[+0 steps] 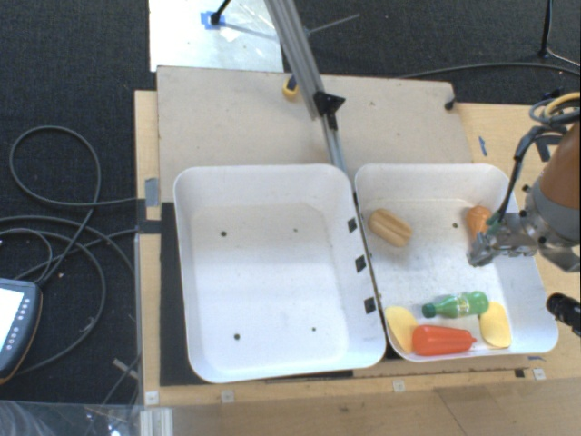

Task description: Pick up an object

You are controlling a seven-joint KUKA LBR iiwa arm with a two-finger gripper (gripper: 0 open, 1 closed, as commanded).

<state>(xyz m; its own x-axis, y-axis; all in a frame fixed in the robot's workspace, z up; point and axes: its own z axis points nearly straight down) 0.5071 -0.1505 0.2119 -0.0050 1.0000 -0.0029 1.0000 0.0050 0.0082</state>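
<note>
The right bin (436, 184) holds several objects. A tan bread roll (390, 227) lies at its left side. An orange item (477, 218) sits near the right wall, partly hidden by my gripper (481, 249), which hangs just below and beside it. Along the front of the bin lie a green bottle (458, 305), a red pepper (443, 339) and two yellow pieces (401, 322) (496, 325). Nothing is visibly held by the gripper.
The left bin (195, 243) stands beside the right one, with a divider wall (361, 262) between them. A grey pole (300, 44) slants over the bench from the back. Cables lie on the floor at the left.
</note>
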